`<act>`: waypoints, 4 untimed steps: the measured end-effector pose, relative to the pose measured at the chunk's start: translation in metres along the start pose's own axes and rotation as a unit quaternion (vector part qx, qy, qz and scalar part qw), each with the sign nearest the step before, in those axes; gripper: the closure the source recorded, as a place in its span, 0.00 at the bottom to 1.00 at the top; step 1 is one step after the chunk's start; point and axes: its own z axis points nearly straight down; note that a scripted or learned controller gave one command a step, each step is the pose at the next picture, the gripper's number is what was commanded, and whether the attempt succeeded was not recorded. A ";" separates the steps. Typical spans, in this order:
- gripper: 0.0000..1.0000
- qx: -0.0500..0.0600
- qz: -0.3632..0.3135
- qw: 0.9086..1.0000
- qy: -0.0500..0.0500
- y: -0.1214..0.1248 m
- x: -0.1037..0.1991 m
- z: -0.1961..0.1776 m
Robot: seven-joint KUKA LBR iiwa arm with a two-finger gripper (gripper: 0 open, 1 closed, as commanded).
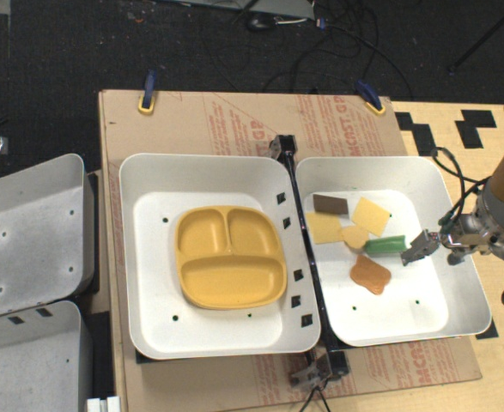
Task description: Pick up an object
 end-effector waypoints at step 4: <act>1.00 -0.003 0.001 1.000 0.000 0.002 0.003 0.098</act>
